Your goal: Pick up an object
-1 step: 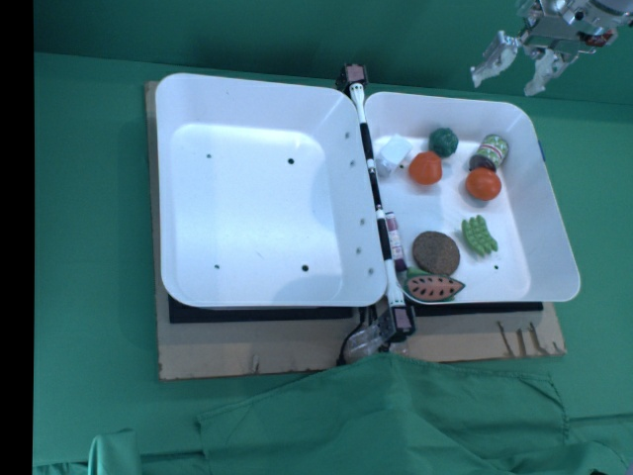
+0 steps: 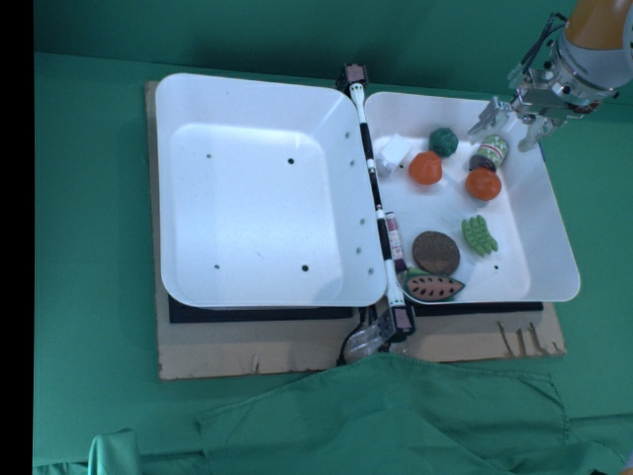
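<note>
Claw (image 2: 513,123) open over bottle (image 2: 490,152), tomatoes (image 2: 483,183) adj.

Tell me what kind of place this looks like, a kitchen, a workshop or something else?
Most likely a robotics lab bench set up for grasping trials. Two white bins sit side by side on green cloth, the right one holds small toy foods such as a watermelon slice, and a robot gripper hangs over it.

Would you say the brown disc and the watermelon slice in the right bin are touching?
Cannot tell. In the camera view the brown disc sits just above the watermelon slice, and their edges come so close that neither a gap nor contact shows plainly.
</note>
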Robot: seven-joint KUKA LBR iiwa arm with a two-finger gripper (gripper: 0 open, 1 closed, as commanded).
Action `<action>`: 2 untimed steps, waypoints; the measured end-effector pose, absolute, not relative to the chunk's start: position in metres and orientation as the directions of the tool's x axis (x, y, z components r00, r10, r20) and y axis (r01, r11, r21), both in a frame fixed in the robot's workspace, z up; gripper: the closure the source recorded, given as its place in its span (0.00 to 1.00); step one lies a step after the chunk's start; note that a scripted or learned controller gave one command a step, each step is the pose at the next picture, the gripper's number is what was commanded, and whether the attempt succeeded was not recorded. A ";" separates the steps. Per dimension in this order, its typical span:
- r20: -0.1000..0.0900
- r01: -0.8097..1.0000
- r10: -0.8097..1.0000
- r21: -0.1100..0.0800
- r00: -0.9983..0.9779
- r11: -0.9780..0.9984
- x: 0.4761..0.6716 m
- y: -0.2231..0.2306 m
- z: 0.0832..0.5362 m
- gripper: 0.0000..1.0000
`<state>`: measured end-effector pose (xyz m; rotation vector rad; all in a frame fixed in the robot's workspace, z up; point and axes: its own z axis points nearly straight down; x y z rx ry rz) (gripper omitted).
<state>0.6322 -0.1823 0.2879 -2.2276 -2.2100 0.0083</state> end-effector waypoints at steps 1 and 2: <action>-0.005 1.000 1.000 0.014 0.002 -0.001 0.654 -0.187 0.367 0.00; -0.001 1.000 1.000 -0.003 0.001 -0.002 0.680 -0.184 0.268 0.00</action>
